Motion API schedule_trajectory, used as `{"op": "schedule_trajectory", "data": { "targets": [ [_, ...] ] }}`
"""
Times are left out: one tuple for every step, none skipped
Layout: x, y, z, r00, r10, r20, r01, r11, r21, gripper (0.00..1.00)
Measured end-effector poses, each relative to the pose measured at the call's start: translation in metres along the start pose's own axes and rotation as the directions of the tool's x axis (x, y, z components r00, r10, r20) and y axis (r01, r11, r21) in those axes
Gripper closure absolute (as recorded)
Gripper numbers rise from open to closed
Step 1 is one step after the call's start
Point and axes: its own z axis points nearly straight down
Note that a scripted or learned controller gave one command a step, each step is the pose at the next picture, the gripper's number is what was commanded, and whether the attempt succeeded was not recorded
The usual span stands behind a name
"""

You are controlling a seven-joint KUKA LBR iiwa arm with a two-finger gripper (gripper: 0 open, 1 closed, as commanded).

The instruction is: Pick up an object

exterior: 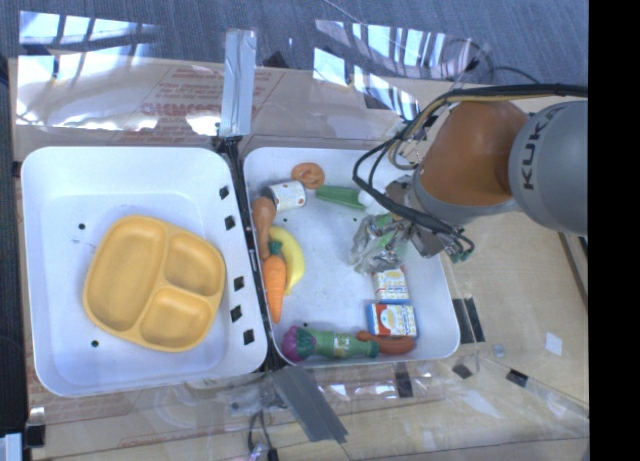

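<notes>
Two white bins sit side by side on our bench; the right bin (440, 299) holds the clutter. Our gripper (378, 245) hangs low over it, its opening hidden from us. We judge the small carton (391, 284) just below it the nearest target; we should descend squarely, avoiding the neighbouring carton (392, 320).
</notes>
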Motion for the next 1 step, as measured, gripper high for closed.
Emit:
{"op": "schedule_trajectory", "data": {
  "targets": [
    [0.0034, -0.0008, -0.1370, 0.990, -0.139, -0.007, 0.139, 0.990, -0.002, 1.00]
  ]
}}
